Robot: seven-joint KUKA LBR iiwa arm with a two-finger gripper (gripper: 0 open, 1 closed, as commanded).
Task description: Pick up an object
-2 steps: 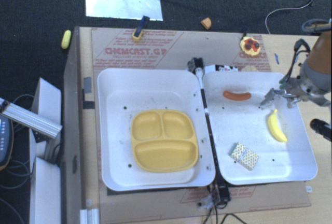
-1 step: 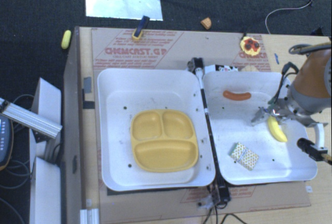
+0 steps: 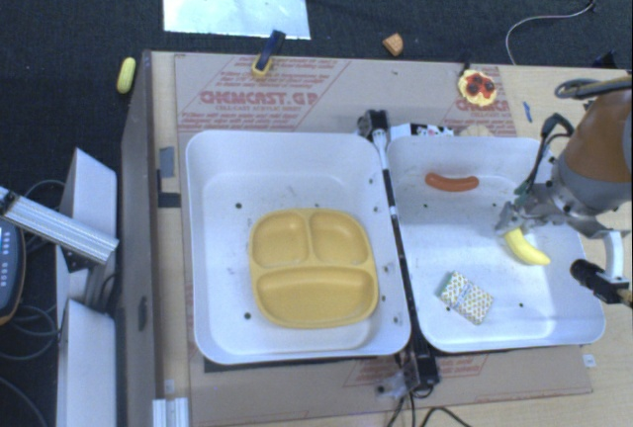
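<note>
In the right bin (image 3: pixel 554 326) lie a yellow banana (image 3: pixel 527 248), a red-orange sausage (image 3: pixel 452 182) and a small patterned packet (image 3: pixel 466 297). The grey arm with its orange band comes in from the right. Its gripper (image 3: pixel 513 217) hangs low over the bin's right side, right at the banana's upper left end. The arm's body hides how the gripper stands against the banana. The banana looks to be resting on the bin floor. The sausage lies apart at the back of the bin and the packet near the front.
The left bin (image 3: pixel 213 316) holds a yellow divided plate (image 3: pixel 314 267). A black clamp bar (image 3: pixel 391 208) runs between the bins. On the bench behind them sit a toy pizza (image 3: pixel 478 87) and a blue-and-yellow tool (image 3: pixel 265 54). A black part (image 3: pixel 598 279) sticks in at the right bin's rim.
</note>
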